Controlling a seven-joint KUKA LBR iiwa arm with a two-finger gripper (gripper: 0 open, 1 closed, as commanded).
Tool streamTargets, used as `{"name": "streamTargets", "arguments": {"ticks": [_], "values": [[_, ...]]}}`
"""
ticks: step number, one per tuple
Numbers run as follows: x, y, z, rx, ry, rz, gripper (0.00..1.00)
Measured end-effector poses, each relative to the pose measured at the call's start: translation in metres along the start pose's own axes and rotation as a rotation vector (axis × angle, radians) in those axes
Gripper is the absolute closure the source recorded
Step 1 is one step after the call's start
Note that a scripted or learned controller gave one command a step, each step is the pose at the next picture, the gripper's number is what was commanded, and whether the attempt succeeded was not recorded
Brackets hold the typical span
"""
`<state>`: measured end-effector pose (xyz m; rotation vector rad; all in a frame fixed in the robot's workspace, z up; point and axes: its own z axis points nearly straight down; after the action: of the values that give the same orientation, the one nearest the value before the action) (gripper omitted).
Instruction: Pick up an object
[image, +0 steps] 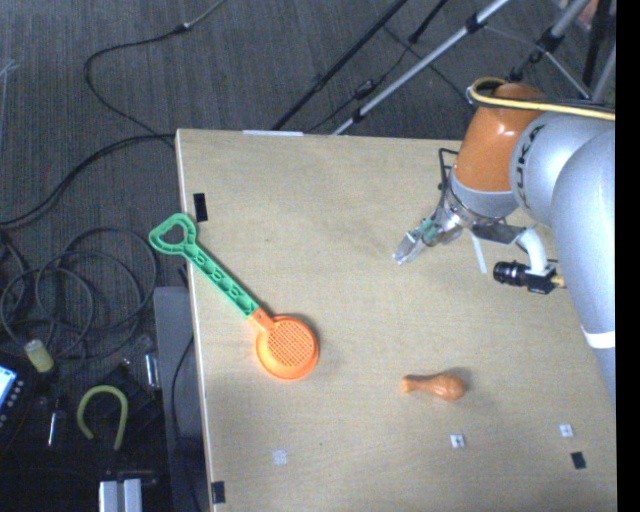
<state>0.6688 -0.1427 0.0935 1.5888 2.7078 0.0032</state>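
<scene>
1. Left of the bench, the dark carpet floor (90, 110) carries black cables (60, 290) and a small green horseshoe-shaped piece (100, 408).
2. The bench top (330, 200) is a plain tan board.
3. A sieve-like toy (240, 300) with green handle and orange head lies at the left edge of the bench, its handle end just over that edge.
4. A small orange drumstick-shaped object (436, 385) lies near the front edge, right of the middle.
5. The gripper (412, 247) hangs over the bench toward its right edge, apart from both things; its fingers look closed, holding nothing.

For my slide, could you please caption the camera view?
Gripper above the bench; strainer and orange gourd-shaped toy lie apart.
</scene>
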Motion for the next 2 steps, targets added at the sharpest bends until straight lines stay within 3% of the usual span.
{"name": "streamTargets", "arguments": {"ticks": [1,2], "values": [[0.0002,0.0001,0.0001,0.000,0.000,0.000,0.00],[0.0006,0.0008,-0.0092,-0.003,0.001,0.001,1.00]]}}
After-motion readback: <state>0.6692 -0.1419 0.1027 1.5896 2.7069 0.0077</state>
